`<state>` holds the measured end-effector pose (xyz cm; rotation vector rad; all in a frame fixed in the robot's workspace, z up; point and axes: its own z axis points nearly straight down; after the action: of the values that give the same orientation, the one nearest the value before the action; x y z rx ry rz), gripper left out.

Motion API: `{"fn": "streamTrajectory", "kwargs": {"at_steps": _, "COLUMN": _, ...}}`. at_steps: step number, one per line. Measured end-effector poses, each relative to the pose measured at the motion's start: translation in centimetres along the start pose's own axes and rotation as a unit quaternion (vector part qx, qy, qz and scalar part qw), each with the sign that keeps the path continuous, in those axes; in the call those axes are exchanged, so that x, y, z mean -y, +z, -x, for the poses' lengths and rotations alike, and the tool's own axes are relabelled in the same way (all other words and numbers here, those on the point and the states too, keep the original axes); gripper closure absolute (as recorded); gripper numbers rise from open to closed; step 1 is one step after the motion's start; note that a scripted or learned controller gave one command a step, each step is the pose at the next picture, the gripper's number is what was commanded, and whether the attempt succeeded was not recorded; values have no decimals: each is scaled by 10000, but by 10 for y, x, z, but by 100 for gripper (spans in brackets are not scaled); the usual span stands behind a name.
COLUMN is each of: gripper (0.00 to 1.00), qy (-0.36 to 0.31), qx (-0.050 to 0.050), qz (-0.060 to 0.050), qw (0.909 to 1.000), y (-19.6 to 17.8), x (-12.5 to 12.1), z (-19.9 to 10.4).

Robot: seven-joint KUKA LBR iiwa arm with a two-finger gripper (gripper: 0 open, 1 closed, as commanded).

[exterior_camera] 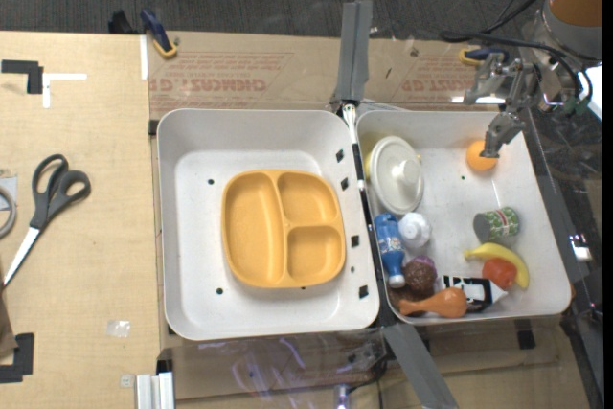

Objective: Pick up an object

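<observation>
A: Nearest the camera, what lies in the right bin (536,206)?

B: An orange gourd-shaped toy (436,303) along the near wall, a brown ball (420,275) just behind it, a banana (498,255) and a red piece (500,272) to the right.

A: And farther back?

B: A blue bottle (389,244), a green can (496,223), a white lidded bowl (397,173) by the left wall.

A: The gripper (495,145)?

B: At the far right, its tip right over a small orange ball (479,158), touching or nearly so. Whether the fingers are wide or narrow, I cannot tell.

A: The left bin (182,235)?

B: It holds a yellow divided plate (284,227). Scissors (43,202) lie on the bench, far left.
</observation>
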<state>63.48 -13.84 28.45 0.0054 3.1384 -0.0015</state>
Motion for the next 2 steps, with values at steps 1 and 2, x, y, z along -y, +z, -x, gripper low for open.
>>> {"fn": "streamTrajectory", "kwargs": {"at_steps": 1, "gripper": 0, "qy": -207, "qx": -1, "qz": 2, "qw": 9998, "y": 136, "x": 25, "z": -43}}
{"fn": "streamTrajectory", "kwargs": {"at_steps": 2, "gripper": 0, "qy": -494, "qx": 8, "qz": 0, "qw": 9988, "y": 191, "x": 83, "z": -59}}
